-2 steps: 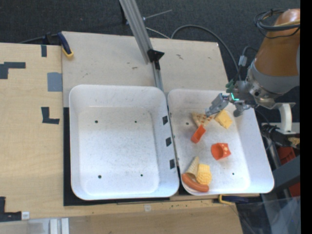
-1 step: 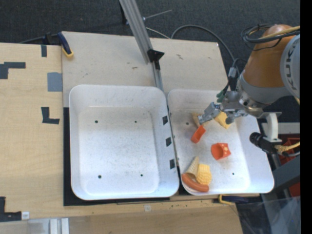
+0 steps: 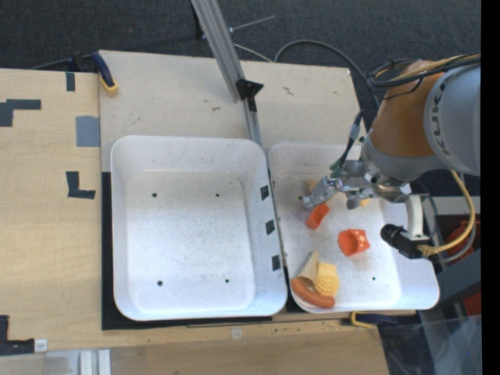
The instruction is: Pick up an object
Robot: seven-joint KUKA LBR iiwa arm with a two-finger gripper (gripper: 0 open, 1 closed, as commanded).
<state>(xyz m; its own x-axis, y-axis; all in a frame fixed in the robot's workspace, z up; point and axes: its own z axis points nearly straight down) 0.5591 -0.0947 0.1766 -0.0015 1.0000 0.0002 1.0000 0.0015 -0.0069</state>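
Fingers (image 3: 334, 198) above orange cylinder (image 3: 316, 216), mid-bin

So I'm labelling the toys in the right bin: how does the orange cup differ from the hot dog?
The orange cup is short, squat and bright orange; the hot dog is long, thin and darker reddish-brown. The cup sits alone mid-bin, apart from other toys; the hot dog lies along the near edge, touching the yellow corn. The cup is closer to the tool than the hot dog. Both lie in the right bin.

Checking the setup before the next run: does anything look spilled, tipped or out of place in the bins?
Nothing stands out. The orange cup lies on its side, and the toy food rests loosely against the right bin's near rim.
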